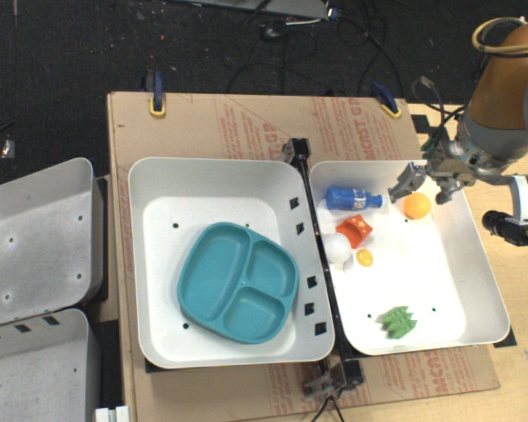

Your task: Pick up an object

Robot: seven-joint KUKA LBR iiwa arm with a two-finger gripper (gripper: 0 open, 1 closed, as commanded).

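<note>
White right bin [475, 262] lay mostly bare toward its near edge. I saw my gripper [428, 185] spread open at its far edge, straddling the orange ball [415, 206].

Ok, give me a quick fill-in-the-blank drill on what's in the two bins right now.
1. The teal divided tray lies in the ____ bin.
2. The gripper hovers by the ____ ball in the right bin.
3. The blue bottle lies on its ____.
4. The green toy sits near that bin's ____ edge.

Missing words: left; orange; side; front
</note>
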